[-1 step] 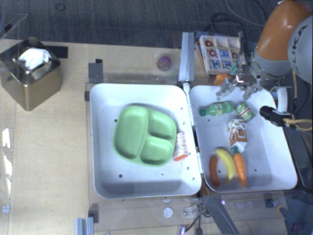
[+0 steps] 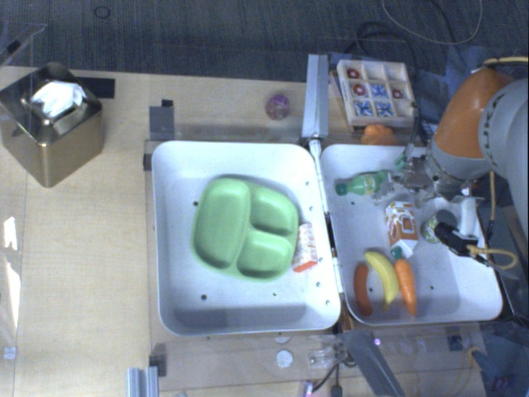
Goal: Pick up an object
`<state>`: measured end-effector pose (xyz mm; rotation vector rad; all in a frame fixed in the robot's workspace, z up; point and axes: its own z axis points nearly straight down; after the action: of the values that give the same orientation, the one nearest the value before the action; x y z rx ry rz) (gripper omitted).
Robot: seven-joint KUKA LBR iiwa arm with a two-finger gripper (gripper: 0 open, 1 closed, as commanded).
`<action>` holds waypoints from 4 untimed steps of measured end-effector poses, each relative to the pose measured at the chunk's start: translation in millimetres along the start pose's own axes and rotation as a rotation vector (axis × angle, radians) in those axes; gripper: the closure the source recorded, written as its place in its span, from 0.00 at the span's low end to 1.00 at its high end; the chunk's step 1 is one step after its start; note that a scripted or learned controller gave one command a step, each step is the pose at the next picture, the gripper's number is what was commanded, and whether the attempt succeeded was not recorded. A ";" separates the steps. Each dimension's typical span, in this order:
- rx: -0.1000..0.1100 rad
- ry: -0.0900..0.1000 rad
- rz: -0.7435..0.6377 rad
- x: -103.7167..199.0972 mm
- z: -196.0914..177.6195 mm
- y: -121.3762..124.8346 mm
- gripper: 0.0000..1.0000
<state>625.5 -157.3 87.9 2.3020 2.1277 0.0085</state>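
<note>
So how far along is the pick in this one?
Nothing looks lifted yet. The arm is over the right bin, its gripper low beside the bottle and carton. Banana, carrot and sausage lie untouched. Grasping and lifting remain.

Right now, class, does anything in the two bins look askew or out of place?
The small packet in the left bin lies wedged against the green divided plate, tilted along its edge. The bottle in the right bin lies on its side.
</note>
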 end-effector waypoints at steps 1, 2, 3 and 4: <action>-0.010 -0.002 -0.001 0.4 -14.5 3.3 1.00; -0.010 -0.002 -0.001 0.4 -14.5 3.2 0.00; -0.004 0.000 -0.208 -5.0 -1.9 -52.2 0.00; -0.014 -0.003 -0.210 -4.5 -15.3 -48.3 1.00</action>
<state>576.8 -157.9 102.8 2.0580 2.3479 0.0187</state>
